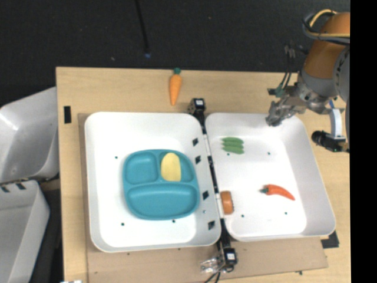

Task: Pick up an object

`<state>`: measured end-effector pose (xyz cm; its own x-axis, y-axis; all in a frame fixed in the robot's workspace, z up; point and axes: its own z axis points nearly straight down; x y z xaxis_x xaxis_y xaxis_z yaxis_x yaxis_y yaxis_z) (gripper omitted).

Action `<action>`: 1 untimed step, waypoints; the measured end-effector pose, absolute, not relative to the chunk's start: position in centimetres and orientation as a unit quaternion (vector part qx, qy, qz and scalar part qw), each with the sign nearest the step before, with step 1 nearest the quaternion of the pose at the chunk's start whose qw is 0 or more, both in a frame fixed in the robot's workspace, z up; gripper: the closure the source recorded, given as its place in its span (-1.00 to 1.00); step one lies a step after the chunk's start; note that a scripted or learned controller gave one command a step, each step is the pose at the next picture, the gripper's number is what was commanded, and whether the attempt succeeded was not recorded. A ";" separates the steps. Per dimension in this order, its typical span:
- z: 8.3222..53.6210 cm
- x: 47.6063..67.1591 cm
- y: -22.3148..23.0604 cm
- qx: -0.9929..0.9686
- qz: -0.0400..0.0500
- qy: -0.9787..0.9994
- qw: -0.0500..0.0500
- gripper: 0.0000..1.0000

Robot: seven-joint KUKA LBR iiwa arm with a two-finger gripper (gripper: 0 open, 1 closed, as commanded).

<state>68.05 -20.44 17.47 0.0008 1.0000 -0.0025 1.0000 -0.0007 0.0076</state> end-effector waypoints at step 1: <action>22.7 67.8 -19.6 0.706 0.002 0.708 0.003 1.00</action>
